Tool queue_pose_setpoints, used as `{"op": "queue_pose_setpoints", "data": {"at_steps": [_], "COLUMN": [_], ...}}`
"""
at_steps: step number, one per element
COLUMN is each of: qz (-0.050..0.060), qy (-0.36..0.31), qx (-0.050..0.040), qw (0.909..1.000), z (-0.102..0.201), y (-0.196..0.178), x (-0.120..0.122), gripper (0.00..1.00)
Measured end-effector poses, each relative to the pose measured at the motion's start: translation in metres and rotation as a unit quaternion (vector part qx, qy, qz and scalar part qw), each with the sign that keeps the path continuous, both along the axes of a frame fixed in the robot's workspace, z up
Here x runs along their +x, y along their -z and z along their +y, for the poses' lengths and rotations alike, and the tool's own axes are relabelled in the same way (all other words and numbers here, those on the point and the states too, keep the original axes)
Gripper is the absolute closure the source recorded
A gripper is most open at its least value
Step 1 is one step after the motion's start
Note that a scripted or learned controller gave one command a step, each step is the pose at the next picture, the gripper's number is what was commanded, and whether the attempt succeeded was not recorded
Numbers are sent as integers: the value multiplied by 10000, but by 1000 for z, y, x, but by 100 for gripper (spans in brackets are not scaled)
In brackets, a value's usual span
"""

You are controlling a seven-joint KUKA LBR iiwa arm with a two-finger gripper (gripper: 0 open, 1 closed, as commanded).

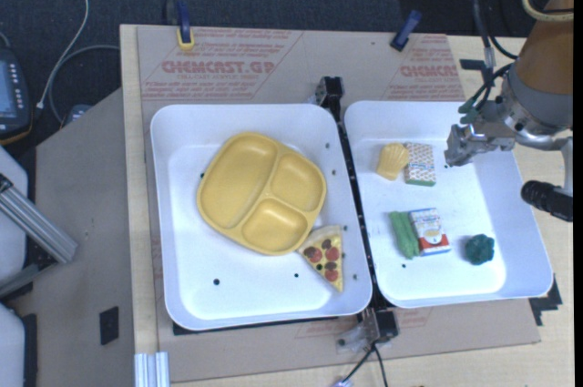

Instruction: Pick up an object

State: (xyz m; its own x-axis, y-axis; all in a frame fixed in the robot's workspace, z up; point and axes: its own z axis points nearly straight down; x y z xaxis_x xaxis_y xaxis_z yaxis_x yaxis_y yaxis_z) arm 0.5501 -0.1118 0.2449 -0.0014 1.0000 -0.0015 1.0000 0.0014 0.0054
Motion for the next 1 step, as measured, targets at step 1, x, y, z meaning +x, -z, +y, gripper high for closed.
{"op": "queue_pose_setpoints", "data": {"at_steps": [1], "qz": [7], "qy": [2], "qx": [1], "qw": [10000], "z": [0], "y": [-26], "x": [1], "gripper": [100]}}
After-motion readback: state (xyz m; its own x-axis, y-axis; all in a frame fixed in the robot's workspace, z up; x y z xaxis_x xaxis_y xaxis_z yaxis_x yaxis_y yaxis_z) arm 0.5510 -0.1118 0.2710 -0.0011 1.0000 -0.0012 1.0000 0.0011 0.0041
